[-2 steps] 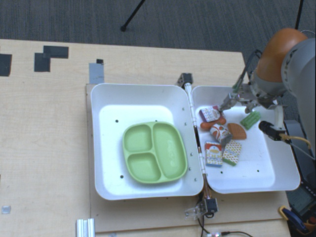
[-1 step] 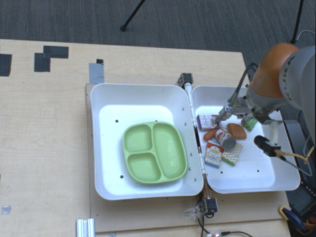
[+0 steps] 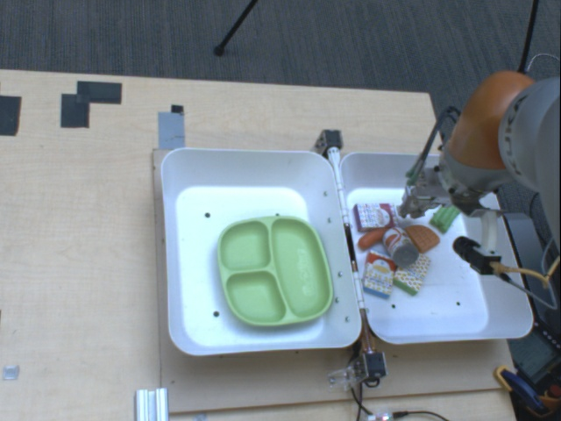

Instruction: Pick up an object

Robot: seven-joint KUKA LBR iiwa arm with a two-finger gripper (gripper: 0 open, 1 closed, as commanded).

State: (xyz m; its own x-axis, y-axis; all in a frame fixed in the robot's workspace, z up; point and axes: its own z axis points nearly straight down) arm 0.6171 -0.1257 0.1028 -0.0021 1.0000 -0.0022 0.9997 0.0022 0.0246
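My gripper (image 3: 412, 207) hangs over the back of the right bin (image 3: 456, 318), just above a cluster of small items. Beneath and left of it lies a red-and-white packet (image 3: 372, 215), with a red-orange piece (image 3: 372, 238) in front of that. A brown rounded piece (image 3: 423, 238) and a grey can (image 3: 403, 253) sit directly below the gripper. A small colourful box (image 3: 379, 275) and a green patterned packet (image 3: 413, 274) lie nearer the front. A green object (image 3: 444, 217) rests just right of the gripper. Nothing can be seen held.
The left bin (image 3: 188, 235) holds a green divided plate (image 3: 274, 270). The grey arm with its orange band (image 3: 491, 130) comes in from the right over the right bin's back corner. The front right of the right bin floor is bare.
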